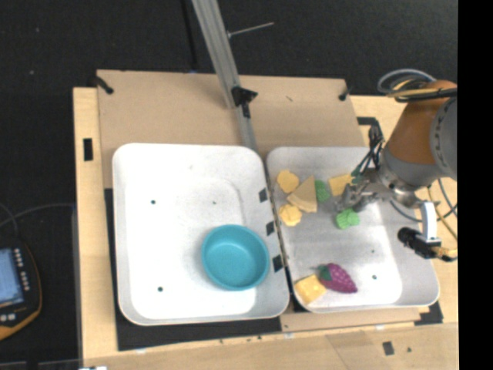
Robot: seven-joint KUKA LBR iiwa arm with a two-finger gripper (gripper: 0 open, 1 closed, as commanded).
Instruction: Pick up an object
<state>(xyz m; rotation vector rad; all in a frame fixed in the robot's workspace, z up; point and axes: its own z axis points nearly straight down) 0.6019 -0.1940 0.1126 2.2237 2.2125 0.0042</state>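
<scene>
Camera view first, working from the near edge back: I see a yellow block (310,288) at the front of the right bin (385,284), touching a purple grape-like toy (337,277) just beside it. Over in the left bin (154,183) sits a blue bowl (233,256), near the divider. Further back on the right, a green piece (348,220) lies just below my gripper (356,195); whether its jaws are parted or closed I cannot tell. Left of that are a cluster of yellow pieces (300,197) and a second green piece (322,190). A metal pole (219,48) rises behind the bins.
</scene>
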